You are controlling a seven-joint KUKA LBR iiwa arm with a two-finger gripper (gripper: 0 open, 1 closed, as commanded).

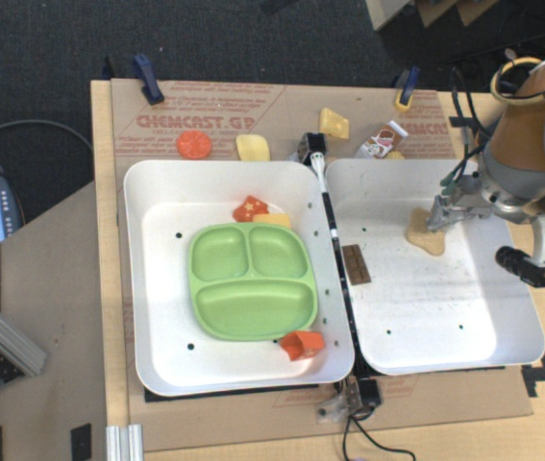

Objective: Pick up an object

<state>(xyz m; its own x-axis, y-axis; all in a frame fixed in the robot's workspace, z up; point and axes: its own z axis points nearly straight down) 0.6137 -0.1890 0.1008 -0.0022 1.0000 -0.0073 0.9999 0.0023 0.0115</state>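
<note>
One gripper [442, 211] is hovering in the right bin [464, 344] at about two o'clock, touching or just over a tan piece [426, 236], its grip being something I cannot tell. That piece is lying flat, long axis running roughly eleven to five. Both bins are sitting on a brown board [253, 109] over dark carpet [157, 17].

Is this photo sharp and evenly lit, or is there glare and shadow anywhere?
Camera view: light is soft and even, with faint shadows along the left bin walls and beside the green divided plate; the white bins look bright but without harsh glare; the arm's gripper near the tan piece looks slightly soft; bench edges bow a little.
</note>
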